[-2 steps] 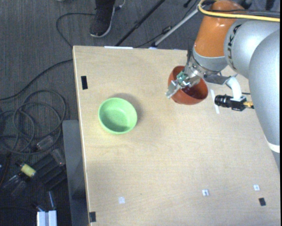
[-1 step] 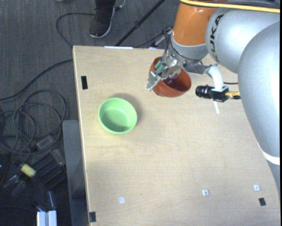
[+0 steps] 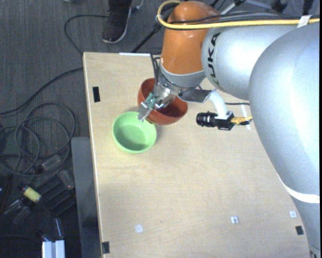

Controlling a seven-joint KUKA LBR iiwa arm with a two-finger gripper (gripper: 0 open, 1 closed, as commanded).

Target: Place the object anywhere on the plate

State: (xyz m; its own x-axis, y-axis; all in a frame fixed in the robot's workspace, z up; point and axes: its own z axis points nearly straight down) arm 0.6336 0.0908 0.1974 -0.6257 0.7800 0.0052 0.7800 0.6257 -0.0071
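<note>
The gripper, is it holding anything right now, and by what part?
It cannot be told. The gripper sits where the green bowl and the red-brown bowl meet, near both rims, but a hold on either is not clear.

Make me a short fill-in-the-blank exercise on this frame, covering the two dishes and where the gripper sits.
1. The dish nearest the bench's left edge is coloured ____.
2. The red-orange bowl touches the green one on its upper-____ side.
3. The gripper hangs over the spot where the two ____ meet.
4. All of this rests on a light ____ bench.

Missing words: green; right; dishes; wooden
</note>
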